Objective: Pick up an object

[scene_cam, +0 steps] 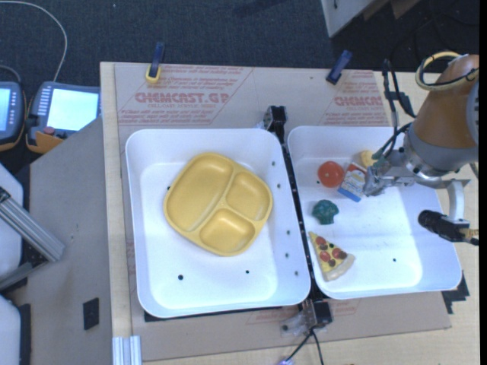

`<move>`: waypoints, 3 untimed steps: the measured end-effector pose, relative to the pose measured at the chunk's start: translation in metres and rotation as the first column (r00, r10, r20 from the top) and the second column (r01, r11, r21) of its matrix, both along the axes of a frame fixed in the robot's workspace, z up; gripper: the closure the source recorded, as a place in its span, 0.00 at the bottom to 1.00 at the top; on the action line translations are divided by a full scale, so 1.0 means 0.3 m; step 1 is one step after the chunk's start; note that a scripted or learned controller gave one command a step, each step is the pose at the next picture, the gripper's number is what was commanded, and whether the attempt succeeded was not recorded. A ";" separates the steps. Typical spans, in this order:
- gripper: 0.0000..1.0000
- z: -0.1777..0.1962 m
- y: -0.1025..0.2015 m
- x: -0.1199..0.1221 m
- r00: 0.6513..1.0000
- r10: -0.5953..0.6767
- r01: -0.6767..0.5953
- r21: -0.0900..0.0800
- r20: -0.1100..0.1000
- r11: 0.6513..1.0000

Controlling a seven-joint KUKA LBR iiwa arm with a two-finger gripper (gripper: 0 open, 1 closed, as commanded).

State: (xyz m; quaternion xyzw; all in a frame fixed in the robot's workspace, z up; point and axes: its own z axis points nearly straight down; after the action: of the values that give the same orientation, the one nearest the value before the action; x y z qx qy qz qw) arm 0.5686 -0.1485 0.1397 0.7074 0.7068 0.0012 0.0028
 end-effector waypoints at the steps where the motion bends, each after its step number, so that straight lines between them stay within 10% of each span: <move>1: 1.00 0.154 0.024 0.002 1.000 0.002 -0.002 0.000 0.001 1.000; 3: 1.00 0.277 0.222 -0.055 1.000 0.006 -0.006 0.005 -0.008 1.000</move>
State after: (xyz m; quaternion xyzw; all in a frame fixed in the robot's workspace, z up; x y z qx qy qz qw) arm 0.5521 -0.0820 0.2226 0.7054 0.7088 0.0001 -0.0020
